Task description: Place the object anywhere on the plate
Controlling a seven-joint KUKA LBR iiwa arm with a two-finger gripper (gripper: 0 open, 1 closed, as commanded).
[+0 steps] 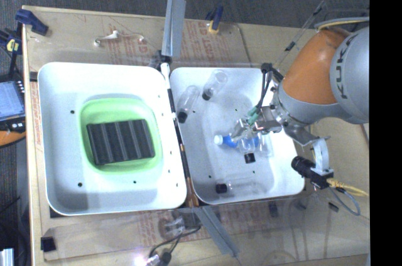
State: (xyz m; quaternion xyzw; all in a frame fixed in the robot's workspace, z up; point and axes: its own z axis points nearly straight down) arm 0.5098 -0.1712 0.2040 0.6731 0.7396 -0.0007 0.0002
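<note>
Two white bins [53, 196] lie before you: left holds the green plate [88, 114]; right, clear bottles [242, 142] beneath the gripper [251, 127], finger state indiscernible.

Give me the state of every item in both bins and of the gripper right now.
Green plate: flat in the left bin, carrying a dark ribbed block.
Dark ribbed block: lying flat on the plate.
Clear bottles: two lying on their sides at the right bin's top.
Blue-capped bottle: lying on its side mid-bin, under the gripper.
Gripper: low over the blue-capped bottle; grasp unclear.
</note>
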